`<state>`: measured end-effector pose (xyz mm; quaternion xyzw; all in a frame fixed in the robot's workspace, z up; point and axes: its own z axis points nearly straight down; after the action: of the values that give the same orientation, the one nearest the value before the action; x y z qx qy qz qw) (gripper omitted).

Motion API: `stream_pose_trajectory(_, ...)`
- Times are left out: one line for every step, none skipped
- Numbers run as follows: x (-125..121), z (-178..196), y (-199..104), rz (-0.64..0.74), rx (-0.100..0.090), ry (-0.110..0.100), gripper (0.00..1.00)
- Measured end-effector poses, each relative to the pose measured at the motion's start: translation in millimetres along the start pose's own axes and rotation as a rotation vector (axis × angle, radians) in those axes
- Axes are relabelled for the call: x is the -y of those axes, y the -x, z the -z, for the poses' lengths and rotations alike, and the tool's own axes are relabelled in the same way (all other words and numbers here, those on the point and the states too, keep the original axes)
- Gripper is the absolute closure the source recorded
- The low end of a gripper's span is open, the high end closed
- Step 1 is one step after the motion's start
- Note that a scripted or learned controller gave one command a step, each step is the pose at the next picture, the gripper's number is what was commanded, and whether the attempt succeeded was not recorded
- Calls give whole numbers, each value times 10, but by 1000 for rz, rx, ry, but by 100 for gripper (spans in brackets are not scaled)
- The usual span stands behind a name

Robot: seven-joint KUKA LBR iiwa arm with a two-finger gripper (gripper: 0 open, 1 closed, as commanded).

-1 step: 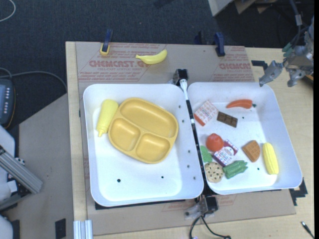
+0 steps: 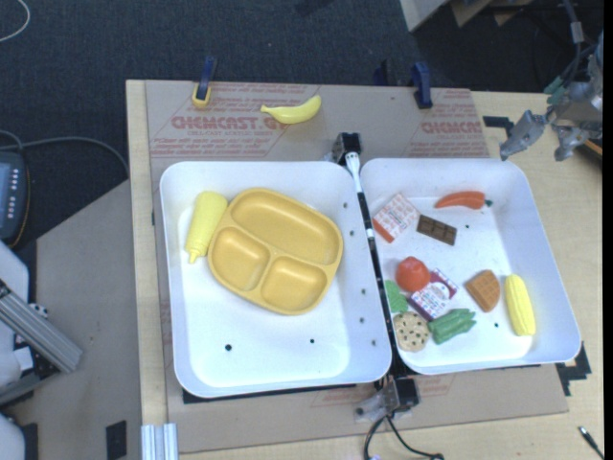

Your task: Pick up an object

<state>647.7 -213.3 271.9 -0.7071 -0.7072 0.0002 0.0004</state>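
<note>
Our gripper (image 2: pixel 538 134) hangs over the bench past the right bin's (image 2: pixel 551 247) far corner, fingers spread and holding nothing. We judge it parked clear before descent. Candidates crowd that bin: chili (image 2: pixel 461 200), tomato (image 2: pixel 413 273), waffle (image 2: pixel 484 289), corn (image 2: pixel 519 305). The left bin (image 2: pixel 182 286) holds a yellow tray (image 2: pixel 276 250).

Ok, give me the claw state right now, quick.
Claw: at the far right, above and outside the right bin's top corner, nothing held; open or shut cannot be told.
</note>
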Motion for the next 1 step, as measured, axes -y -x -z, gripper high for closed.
stream_pose_trajectory(11,-442,-58,1,-1,-4,0)
